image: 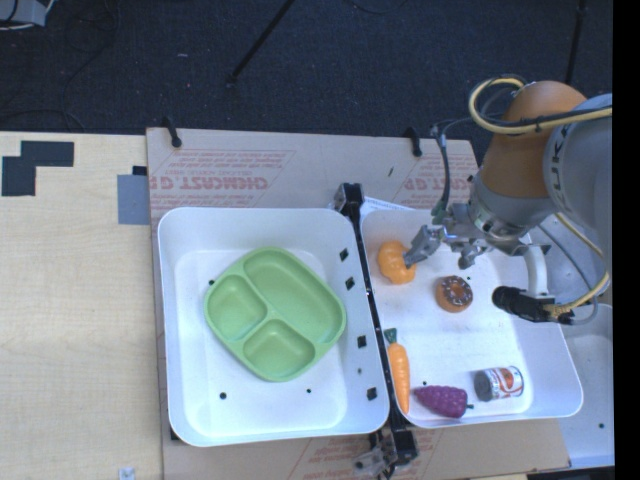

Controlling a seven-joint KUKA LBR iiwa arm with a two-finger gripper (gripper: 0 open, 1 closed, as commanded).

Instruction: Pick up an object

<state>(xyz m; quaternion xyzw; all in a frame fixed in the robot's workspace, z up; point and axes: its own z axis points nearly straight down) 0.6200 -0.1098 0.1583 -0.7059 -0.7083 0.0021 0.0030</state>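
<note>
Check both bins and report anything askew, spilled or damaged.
Nothing spilled or damaged. The can lies on its side in the right bin, and the green plate sits turned at an angle in the left bin.

Pincer (442, 248) spread above the right bin (560, 368), one finger beside the orange fruit (394, 264).

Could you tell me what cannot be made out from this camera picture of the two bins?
- Gripper: too small and blurred in the camera view to tell how it stands by the orange fruit.
- Can: its label is too small to read.
- Carrot: it lies against the divider, which hides its left side.
- Arm: cut off by the right edge.
</note>
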